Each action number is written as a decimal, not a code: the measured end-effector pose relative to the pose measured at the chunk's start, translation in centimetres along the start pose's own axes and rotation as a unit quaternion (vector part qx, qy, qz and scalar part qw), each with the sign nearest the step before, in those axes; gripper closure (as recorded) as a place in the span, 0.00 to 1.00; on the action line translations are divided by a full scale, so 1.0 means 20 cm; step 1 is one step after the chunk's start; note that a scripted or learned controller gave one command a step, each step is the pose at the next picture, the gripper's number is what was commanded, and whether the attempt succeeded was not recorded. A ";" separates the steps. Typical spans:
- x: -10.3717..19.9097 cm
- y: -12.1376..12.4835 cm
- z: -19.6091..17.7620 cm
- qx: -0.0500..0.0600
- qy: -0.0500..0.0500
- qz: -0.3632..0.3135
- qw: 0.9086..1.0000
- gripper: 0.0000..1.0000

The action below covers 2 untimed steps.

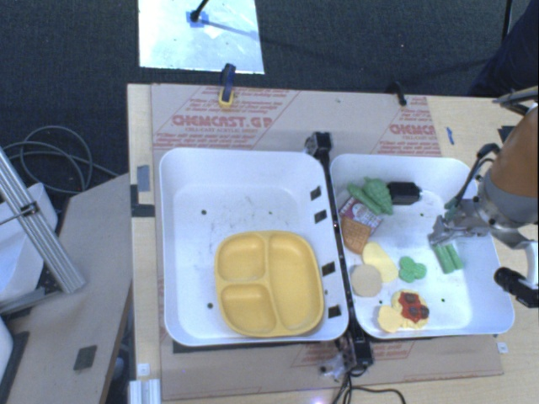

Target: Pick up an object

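Left bin (181, 225): white, faint grey scuffs. Right bin (480, 297): white. Divided plate (269, 283): pale yellow, plain. Toy broccoli (375, 196): green. Stick-shaped piece (449, 257): light green. Small leafy piece (412, 269): green. Waffle cone (357, 228): tan, cross-hatched. Round disc (365, 280): beige. Pizza slice (404, 310): yellow, red and dark topping. Bench sheet (253, 120): tan, red lettering. Floor (67, 49): dark blue-grey carpet.

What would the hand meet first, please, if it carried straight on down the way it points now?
Most likely the green stick-shaped toy lying right under the hand in the right bin. Depth is hard to judge from this slanted view, so it may already be touching it.
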<state>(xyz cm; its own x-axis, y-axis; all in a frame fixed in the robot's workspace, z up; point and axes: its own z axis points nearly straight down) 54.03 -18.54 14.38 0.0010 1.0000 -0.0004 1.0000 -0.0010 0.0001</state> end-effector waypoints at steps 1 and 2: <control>-0.11 -0.02 0.02 -0.001 0.000 0.000 1.000 1.00; -0.11 -0.02 0.02 -0.001 0.000 -0.001 1.000 0.00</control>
